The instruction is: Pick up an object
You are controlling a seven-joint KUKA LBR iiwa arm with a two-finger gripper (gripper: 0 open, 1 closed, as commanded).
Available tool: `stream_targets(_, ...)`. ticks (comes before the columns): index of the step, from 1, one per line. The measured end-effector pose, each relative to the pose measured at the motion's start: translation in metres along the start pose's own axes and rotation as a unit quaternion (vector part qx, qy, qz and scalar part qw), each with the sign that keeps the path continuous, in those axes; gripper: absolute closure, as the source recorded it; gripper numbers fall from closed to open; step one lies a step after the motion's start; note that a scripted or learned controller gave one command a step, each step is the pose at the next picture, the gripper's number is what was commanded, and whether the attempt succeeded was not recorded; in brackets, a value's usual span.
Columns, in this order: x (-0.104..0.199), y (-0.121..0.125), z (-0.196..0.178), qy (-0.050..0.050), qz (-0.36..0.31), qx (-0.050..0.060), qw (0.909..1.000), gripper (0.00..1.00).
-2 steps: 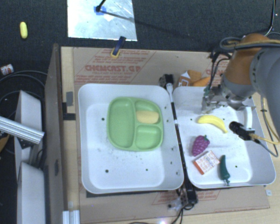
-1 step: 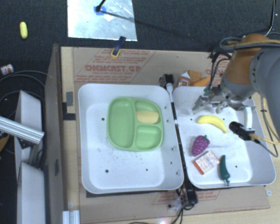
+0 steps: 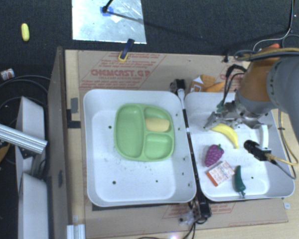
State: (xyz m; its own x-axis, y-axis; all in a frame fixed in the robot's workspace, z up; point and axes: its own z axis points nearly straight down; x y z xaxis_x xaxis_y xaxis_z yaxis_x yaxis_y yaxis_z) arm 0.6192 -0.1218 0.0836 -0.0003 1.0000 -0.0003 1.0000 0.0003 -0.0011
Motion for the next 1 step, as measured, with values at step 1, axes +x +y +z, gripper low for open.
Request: stream_targets(1,0.0261,-0.0949,0.0003,0.001,0.000,0.002,1.0000,0.00)
